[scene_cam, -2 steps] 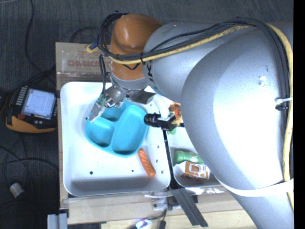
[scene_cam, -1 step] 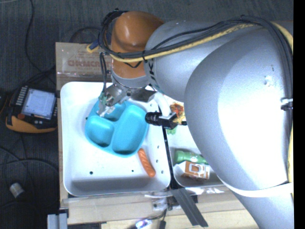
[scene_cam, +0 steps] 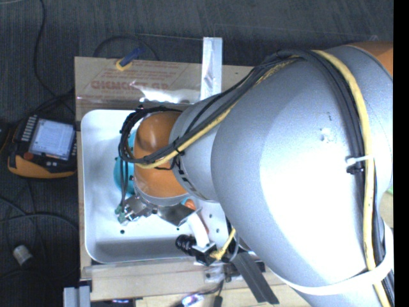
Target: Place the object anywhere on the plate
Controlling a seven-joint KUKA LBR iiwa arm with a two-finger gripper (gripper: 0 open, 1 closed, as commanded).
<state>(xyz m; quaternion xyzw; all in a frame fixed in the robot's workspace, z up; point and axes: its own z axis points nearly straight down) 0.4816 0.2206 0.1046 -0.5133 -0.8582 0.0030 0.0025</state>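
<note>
Two-finger gripper [scene_cam: 128, 211] is hanging low in the shallow white plastic bin [scene_cam: 96, 171] at left; can't tell its state, wrist's hiding it. Thin teal plate [scene_cam: 119, 171] is peeking out just left of the orange-banded grey arm [scene_cam: 287, 171]; object isn't identifiable, so I'd confirm grasp w/ a slow lift first.

The arm [scene_cam: 300, 171] is a bulky, smooth grey shell with an orange band [scene_cam: 156, 155] above the wrist. Black and yellow cables [scene_cam: 211, 117] run along it, and a white tie [scene_cam: 358, 162] binds them.
</note>
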